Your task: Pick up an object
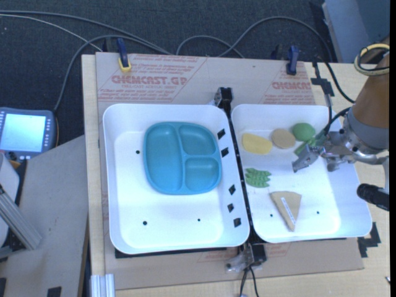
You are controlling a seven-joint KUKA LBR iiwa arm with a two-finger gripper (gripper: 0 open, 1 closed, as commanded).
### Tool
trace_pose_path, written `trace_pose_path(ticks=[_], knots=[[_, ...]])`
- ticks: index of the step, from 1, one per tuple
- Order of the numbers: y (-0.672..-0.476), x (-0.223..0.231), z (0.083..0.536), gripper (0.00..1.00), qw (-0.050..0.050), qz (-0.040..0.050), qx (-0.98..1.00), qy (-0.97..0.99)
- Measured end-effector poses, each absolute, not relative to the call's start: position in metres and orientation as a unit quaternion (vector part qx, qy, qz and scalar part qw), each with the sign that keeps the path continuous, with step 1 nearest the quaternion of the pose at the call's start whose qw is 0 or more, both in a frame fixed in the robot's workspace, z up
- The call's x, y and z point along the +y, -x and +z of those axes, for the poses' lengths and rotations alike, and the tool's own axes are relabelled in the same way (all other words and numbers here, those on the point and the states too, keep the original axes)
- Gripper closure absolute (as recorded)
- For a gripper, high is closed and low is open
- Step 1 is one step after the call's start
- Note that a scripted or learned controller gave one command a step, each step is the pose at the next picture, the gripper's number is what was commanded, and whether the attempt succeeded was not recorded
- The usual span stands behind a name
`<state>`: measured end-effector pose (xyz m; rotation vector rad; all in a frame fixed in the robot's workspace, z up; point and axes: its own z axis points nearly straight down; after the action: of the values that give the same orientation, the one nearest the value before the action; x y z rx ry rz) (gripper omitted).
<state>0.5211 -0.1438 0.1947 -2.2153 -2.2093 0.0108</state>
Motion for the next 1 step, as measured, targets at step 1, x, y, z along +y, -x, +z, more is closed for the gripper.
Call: trace_pose_path(ticks=[1], knots=[[-0.5241, -0.1436, 0.2004, 0.00, 0.001, 0.0000, -0.707, 0.707]])
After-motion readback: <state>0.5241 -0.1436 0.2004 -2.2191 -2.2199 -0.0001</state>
